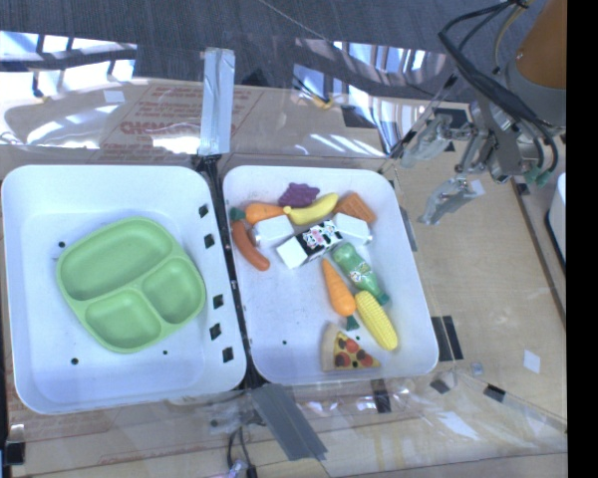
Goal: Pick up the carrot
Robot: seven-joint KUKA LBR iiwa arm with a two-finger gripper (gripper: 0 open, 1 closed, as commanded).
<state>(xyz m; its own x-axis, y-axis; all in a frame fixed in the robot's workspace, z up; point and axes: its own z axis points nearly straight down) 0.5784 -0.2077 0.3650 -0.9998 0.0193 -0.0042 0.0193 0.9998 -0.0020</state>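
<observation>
Two white bins sit side by side below me; the right bin (279,361) holds the toy food, and the carrot (338,287) lies near its middle, just beside the corn cob (375,319) and touching the green bottle (356,267). My gripper (448,199) hangs outside that bin, over the bare bench to its right, well apart from the carrot. I cannot tell how its grip is set. That crowding, I judge, leaves little room around the carrot.
</observation>
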